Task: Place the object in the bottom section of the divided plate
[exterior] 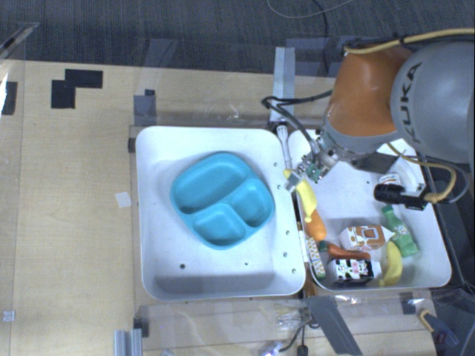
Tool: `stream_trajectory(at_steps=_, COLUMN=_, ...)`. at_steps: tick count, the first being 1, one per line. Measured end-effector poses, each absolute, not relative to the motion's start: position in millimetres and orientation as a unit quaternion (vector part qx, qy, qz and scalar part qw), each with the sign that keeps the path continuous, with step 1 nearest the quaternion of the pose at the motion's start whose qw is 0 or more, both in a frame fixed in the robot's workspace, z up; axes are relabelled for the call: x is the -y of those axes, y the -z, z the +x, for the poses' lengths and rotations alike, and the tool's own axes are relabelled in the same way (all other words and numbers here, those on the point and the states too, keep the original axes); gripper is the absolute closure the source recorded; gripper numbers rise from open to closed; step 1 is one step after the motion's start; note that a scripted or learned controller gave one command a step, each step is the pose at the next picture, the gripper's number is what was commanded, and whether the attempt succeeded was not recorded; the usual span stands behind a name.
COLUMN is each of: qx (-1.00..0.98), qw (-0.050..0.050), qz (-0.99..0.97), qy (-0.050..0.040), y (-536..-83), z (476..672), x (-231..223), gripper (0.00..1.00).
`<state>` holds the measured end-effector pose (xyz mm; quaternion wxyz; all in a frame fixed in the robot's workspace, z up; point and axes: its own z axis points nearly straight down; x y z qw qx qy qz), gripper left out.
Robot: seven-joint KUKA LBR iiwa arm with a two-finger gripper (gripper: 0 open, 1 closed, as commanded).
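At three o'clock of blue divided plastic plate, claw poised above yellow elongated toy in right bin; claw state cannot be told. Pick step judged underway; secure grasp needed next.

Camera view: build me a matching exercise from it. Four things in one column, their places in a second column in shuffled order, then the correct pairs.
Things
1. divided plate
2. banana
3. carrot
4. orange band

Places
A. front right of the right bin, beside a green item
B. on the arm, above the right bin
C. middle of the left bin
D. along the right bin's left wall, just below a yellow item

Pairs: 1-C, 2-A, 3-D, 4-B
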<state>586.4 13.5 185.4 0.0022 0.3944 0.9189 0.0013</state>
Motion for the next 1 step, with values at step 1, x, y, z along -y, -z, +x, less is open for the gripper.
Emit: stream_trajectory(at_steps=1, qx=-0.919, qw=0.002, qz=0.395, qy=-0.0014, y=-185.5, z=586.4, x=-13.4, gripper=0.0)
